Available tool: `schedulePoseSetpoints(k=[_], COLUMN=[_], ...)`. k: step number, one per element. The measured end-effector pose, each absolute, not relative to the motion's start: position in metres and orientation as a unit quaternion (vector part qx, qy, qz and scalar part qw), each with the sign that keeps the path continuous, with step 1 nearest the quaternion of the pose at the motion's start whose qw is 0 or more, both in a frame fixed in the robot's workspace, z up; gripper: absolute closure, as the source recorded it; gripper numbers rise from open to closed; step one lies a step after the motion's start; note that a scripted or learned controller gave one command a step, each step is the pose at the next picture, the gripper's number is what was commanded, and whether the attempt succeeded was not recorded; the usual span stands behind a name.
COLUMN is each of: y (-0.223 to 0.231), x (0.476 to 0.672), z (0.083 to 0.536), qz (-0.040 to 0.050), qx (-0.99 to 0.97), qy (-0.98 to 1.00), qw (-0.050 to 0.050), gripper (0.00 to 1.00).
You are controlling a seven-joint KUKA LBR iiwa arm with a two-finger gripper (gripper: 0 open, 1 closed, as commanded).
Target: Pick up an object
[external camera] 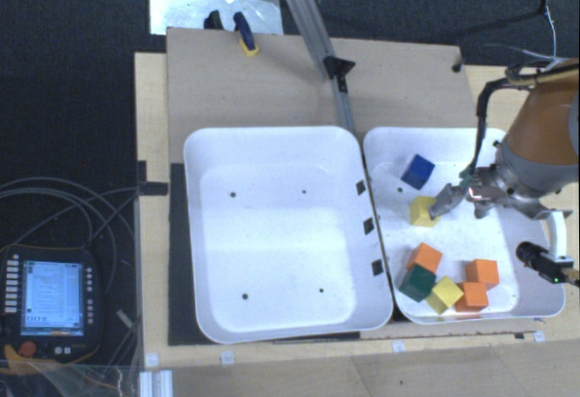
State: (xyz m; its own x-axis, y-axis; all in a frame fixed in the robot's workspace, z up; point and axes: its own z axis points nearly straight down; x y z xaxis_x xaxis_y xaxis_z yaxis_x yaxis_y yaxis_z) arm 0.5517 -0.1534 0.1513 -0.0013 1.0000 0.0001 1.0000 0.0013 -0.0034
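Note:
The right bin (388, 138) holds several small blocks. A blue cube (418, 170) lies near its back. A yellow cube (420, 212) sits just in front of the blue one. My gripper (443, 202) reaches in from the right and its tip sits against the right side of this yellow cube, low over the bin floor. Whether the cube is between the tips is too small to tell. At the bin's front lie an orange cube (425, 256), a green cube (417, 282), another yellow cube (446, 294) and two more orange blocks (481, 272).
The left bin (272, 134) stands beside the right one, the two walls meeting at a clipped divider (370, 225). A slanted metal pole (308, 10) rises behind the bins. A teach pendant (45, 300) with cables lies at the far left.

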Motion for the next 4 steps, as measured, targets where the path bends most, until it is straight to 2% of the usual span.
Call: schedulePoseSetpoints(k=[1, 2, 4], y=[-0.153, -0.154, -0.148], x=[0.551, 0.553, 0.550], z=[0.103, 0.117, 0.213], qz=[0.0009, -0.0010, -0.0020], qx=[-0.706, -0.705, -0.705], qy=[-0.708, -0.709, -0.709], qw=[0.001, -0.001, -0.003], gripper=[0.00, 1.00, 1.00])
